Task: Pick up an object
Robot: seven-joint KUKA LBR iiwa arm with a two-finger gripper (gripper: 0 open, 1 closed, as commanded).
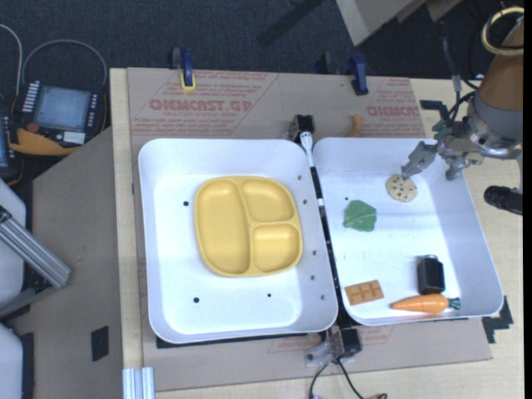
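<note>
**Still empty, gripper near the cookie**

Gripper (432, 160) hangs over the right bin's (465, 223) far corner, fingers spread apart with nothing between them. Likely lining up on the cookie (401, 189), which lies just beside the nearer fingertip. Other candidates in the same bin: green leaf-shaped piece (361, 215), black block (430, 273), waffle cracker (364, 292), carrot (424, 303) against the near wall. Left bin (166, 223) carries a yellow divided plate (248, 224), probably the drop spot. Cardboard sheet (249, 98) on the surface reads "CHEMCAST GP", repeated partly at the right.
</note>
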